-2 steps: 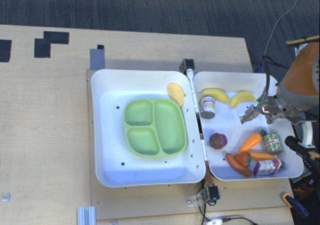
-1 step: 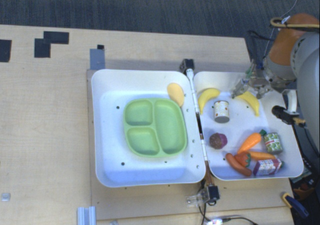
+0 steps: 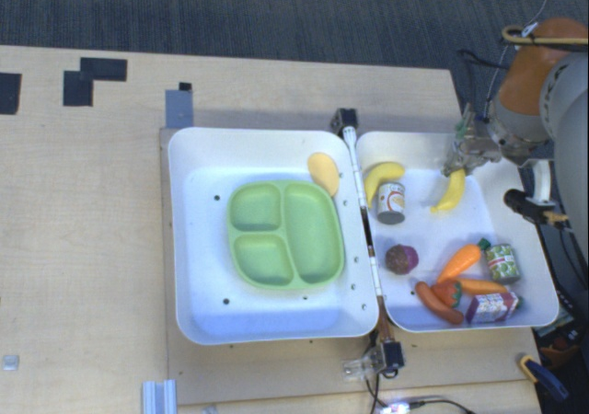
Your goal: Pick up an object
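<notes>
My gripper hangs over the far part of the right bin. Its fingers are shut on the upper end of a small yellow banana, which slants down and to the left from them. Further left in that bin lie a bigger curved banana and a small can touching it. A dark red ball sits near the bin's middle. At the near right are an orange carrot, a green can, a red sausage and a purple packet.
The left bin holds a green divided plate and a pale yellow lemon by its far right corner. A rail with black clamps runs between the bins. The arm's grey body stands over the right bin's far right corner.
</notes>
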Motion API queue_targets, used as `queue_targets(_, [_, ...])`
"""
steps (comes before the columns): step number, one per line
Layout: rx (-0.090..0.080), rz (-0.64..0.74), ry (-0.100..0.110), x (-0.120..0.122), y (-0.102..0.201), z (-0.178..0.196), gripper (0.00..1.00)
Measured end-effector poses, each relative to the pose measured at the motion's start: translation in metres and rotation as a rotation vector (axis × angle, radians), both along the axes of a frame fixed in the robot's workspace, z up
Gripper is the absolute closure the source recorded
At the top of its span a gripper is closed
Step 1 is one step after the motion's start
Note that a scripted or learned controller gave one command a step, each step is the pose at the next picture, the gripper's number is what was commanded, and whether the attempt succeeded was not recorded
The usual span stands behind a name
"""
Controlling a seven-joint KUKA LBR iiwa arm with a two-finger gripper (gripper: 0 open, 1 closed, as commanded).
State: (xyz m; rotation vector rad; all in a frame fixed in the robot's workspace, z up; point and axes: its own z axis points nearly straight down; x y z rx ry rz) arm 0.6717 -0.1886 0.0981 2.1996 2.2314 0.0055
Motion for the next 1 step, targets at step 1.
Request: queue_targets(1, [0.002,-0.006,-0.001,-0.001,0.0495,0.1443,1.0])
